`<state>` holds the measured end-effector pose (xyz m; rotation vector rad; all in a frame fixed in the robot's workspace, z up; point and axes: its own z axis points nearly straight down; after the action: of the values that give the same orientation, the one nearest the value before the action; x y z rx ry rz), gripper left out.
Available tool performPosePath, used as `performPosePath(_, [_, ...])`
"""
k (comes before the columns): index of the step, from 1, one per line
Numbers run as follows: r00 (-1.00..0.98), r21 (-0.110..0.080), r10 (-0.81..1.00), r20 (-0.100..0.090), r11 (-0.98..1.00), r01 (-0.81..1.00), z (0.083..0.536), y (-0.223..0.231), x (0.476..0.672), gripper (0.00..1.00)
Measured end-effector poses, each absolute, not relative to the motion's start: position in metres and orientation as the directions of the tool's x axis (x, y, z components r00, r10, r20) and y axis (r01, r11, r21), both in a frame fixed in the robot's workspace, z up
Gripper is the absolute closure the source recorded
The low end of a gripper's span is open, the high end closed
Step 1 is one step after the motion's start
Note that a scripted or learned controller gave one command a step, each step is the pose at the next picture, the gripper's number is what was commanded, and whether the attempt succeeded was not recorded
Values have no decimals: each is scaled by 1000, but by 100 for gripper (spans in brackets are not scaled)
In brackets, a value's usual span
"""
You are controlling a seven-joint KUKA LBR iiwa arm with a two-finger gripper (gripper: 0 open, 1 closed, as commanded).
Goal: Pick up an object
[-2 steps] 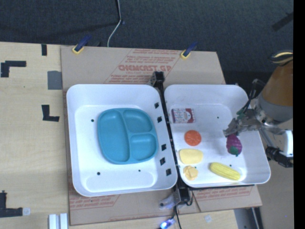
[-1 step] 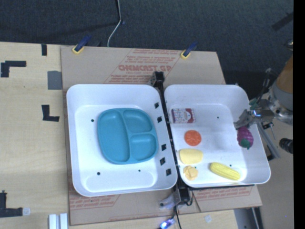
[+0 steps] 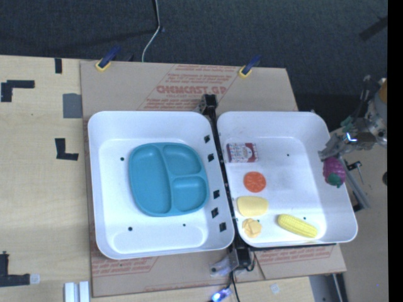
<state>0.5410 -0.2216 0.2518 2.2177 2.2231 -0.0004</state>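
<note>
- A flat brown cardboard sheet (image 3: 189, 87) with red printing covers the bench under both bins, pinned at its far edge by two yellow-and-blue clamps (image 3: 107, 58).
- The left shallow white plastic bin (image 3: 104, 131) holds one thing: a teal plastic plate with three compartments (image 3: 169, 178), lying flat near the bin's middle.
- The right shallow white plastic bin (image 3: 315, 128) touches the left bin along a row of black clips (image 3: 216, 162).
- In the right bin, a yellow plastic corn cob (image 3: 297, 226) lies tilted near the front right corner.
- A pale yellow block-shaped toy (image 3: 252, 205) sits near the left wall, with a small yellow-orange lumpy toy (image 3: 252, 228) just in front of it.
- A round orange-red disc (image 3: 254, 182) rests just behind the pale block.
- A small red-and-white packet (image 3: 241, 151) lies farther back.
- The metal gripper (image 3: 332, 150) hangs over the right bin's right rim, clenched on a small purple and green toy (image 3: 333, 170) that sits outside the rim.
</note>
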Motion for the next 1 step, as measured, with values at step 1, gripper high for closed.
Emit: performPosePath(1, [-7, -3, 1000, 2, 7, 1000, 254, -168, 552, 100])
